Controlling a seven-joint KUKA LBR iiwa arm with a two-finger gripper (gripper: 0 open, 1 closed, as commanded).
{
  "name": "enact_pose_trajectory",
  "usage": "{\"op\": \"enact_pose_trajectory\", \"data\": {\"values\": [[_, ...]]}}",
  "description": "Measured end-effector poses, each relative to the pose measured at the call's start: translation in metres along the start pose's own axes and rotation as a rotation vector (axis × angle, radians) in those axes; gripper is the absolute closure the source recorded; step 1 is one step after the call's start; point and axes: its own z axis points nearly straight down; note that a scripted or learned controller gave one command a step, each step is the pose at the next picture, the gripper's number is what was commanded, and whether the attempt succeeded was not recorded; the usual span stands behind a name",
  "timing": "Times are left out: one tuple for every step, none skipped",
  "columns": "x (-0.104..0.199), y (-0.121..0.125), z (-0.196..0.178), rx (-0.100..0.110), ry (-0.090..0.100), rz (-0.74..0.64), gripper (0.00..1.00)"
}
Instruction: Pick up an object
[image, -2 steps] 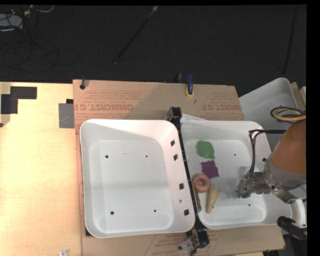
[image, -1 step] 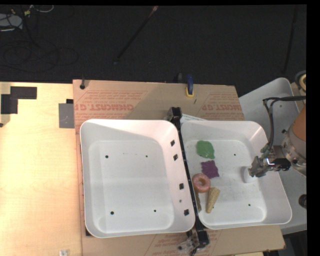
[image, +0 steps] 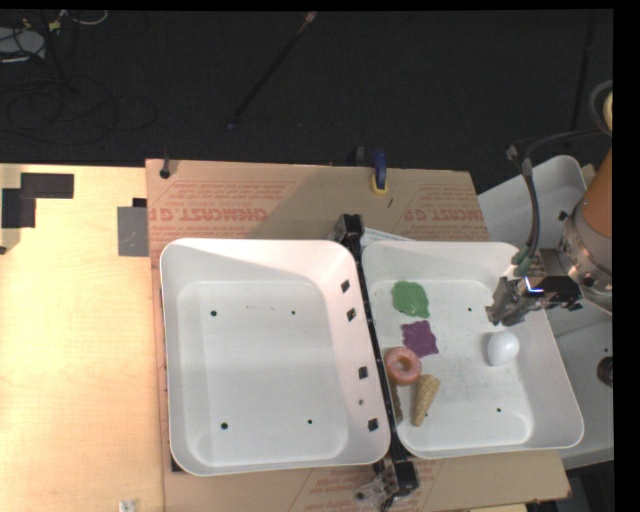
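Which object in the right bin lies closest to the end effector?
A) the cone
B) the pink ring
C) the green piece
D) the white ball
D: the white ball lies just below the end effector near the right side of the right bin, while the green piece, pink ring and cone sit toward the bin's left side.

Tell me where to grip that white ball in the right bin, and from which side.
Judging from above: close across the middle of the white ball, coming straight down. It looks round, with clear bin floor around it, and the gripper is already just beyond it.
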Motion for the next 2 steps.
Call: {"op": "enact_pose_trajectory", "data": {"values": [[-0.021,-0.003,0.145,0.024,0.002,0.011,1.00],[0.030,0.022,0.067,0.003,0.001,0.001,1.00]]}}
